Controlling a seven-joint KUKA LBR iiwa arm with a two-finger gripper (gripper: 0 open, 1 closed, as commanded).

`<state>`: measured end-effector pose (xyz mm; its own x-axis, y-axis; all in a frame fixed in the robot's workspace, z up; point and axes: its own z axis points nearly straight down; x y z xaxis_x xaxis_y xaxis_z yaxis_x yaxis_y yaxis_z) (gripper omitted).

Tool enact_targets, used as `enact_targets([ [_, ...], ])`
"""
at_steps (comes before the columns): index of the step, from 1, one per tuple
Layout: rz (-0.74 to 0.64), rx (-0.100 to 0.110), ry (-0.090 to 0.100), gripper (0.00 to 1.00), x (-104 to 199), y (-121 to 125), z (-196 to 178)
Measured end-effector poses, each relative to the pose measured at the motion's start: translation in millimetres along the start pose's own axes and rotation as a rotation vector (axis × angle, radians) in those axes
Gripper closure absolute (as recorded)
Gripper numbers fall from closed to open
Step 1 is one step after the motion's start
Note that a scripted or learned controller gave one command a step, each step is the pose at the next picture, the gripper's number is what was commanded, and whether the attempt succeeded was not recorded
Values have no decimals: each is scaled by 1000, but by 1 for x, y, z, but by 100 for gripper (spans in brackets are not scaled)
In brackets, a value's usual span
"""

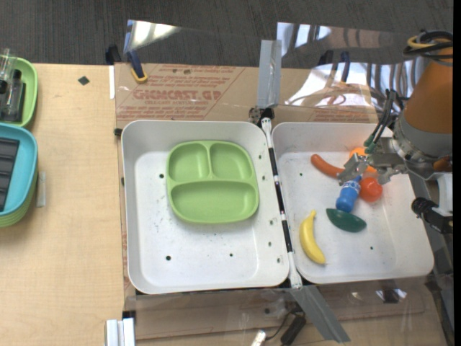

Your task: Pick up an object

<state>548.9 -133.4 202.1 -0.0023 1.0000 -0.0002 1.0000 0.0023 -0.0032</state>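
The grey arm with its orange band (432, 92) reaches in from the right edge and bends down over the right-hand shallow white plastic bin (403, 262), its metal 2-finger hand (358, 170) hanging low above the cluster of toys near that bin's upper middle. The linkage is dark and tangled against the objects beneath it, so I cannot tell whether the fingers are spread or closed, nor whether anything sits between them. Just below the hand stands a small blue plastic bottle with a white cap (348, 195), tilted, its top right under the fingertips. To the hand's left lies a long smooth orange-red sausage-shaped toy (325, 165), angled down toward the bottle. To the right of the bottle sits a round glossy orange-red ball-like toy (371, 189), touching or nearly touching it, and a smaller orange piece (358, 154) peeks out behind the hand. Below the bottle lies a dark green, flattened oval toy (346, 220), and lower left of that a curved yellow plastic banana (311, 238), apart from the rest. The left-hand white bin (144, 258) holds a pale green 3-compartment plate (212, 181) with rounded corners, lying flat. Both bins rest on a light wooden surface (65, 265).
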Motion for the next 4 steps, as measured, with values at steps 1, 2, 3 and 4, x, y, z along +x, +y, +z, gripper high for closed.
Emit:
enact_targets([
  [1, -594, -1, 0, 0, 95, -3, 0],
  [2, -1005, -1, 0, 0, 159, -25, 6],
  [3, -1048, -1, -1, 0, 250, -63, 49],
  [4, -1339, -3, -2, 0, 311, -44, 111],
])
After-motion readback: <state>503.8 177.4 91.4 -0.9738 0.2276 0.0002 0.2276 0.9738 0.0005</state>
